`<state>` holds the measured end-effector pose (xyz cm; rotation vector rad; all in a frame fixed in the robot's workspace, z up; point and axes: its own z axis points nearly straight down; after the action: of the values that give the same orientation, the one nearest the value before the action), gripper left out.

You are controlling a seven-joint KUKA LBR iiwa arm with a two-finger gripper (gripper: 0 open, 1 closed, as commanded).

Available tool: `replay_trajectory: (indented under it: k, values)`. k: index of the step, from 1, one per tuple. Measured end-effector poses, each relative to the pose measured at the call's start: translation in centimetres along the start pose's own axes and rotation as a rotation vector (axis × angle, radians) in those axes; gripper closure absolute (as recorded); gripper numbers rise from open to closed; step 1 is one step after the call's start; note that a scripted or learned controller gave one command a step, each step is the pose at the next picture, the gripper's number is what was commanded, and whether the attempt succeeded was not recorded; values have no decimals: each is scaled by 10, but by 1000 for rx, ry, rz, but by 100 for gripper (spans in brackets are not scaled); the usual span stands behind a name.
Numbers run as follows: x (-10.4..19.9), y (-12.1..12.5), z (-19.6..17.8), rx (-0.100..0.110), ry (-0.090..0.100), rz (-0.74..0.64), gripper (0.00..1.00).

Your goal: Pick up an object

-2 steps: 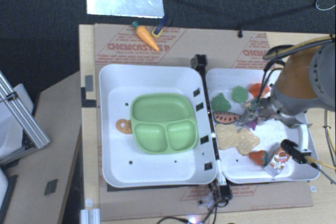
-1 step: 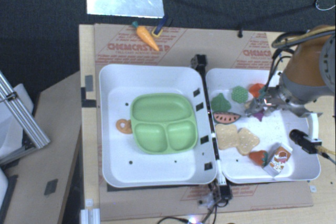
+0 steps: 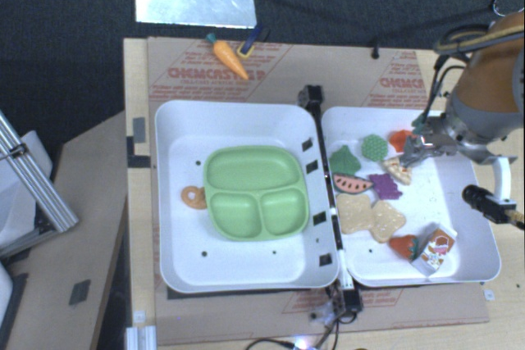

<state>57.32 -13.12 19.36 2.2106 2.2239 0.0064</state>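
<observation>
The right bin (image 3: 467,258) holds several toy foods: a green broccoli (image 3: 344,159), a round green piece (image 3: 375,147), a watermelon slice (image 3: 351,184), a purple piece (image 3: 384,186), two tan bread slices (image 3: 371,217), a small tan piece (image 3: 399,171), an orange-red piece (image 3: 399,138), a strawberry (image 3: 403,244) and a small carton (image 3: 433,250). My gripper (image 3: 413,152) hangs low over the bin's far middle, its tips just above the small tan piece, beside the orange-red piece. Nothing shows between its tips.
The left bin (image 3: 176,258) holds a green divided plate (image 3: 254,191) and a small pretzel (image 3: 194,197). A toy carrot (image 3: 230,59) lies on the cardboard behind the bins. A black divider (image 3: 322,176) runs between the bins. The arm's body (image 3: 492,86) crosses the right bin's far right.
</observation>
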Motion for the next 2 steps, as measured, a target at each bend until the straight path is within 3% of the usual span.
replay_trajectory:
  k: [1,2]
  values:
    - [0,1,-33,2,0,1,100]
    - [49,28,-25,3,2,-4,100]
